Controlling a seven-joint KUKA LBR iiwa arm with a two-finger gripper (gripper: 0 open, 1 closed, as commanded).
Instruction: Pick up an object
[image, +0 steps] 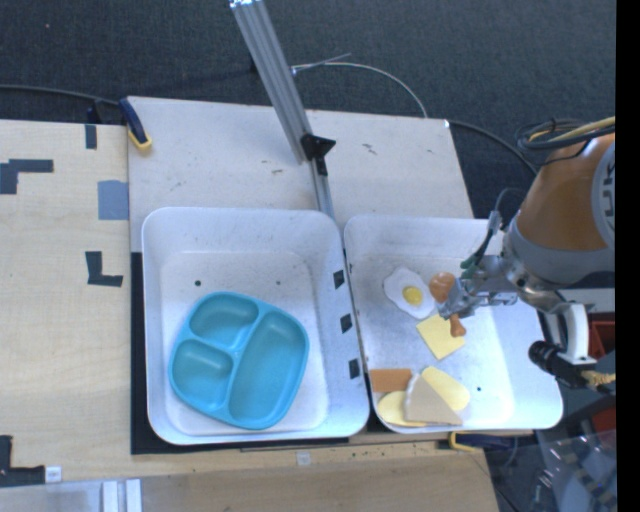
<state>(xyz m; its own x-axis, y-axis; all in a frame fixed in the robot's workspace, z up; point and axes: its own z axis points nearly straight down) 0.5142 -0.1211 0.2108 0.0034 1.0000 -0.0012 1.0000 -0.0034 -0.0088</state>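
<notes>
Robot hand (458, 305) lowered into the right-hand shallow white bin (520, 400) among toy food pieces.
The hand sits over a small orange-brown piece (441, 287), beside a white fried-egg toy (408, 294) and a flat yellow cheese slice (440, 337); whether it is open or closed cannot be told. A blue three-compartment plastic plate (238, 358) lies in the left-hand white bin (165, 235).

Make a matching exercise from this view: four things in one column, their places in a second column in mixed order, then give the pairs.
Things:
1. blue divided plate
2. fried egg
3. yellow cheese square
4. yellow-handled tool

Places:
A. right bin, just below the gripper
B. bench, beyond the left bin
C. left bin
D. right bin, left of the gripper

Pairs: 1-C, 2-D, 3-A, 4-B
</notes>
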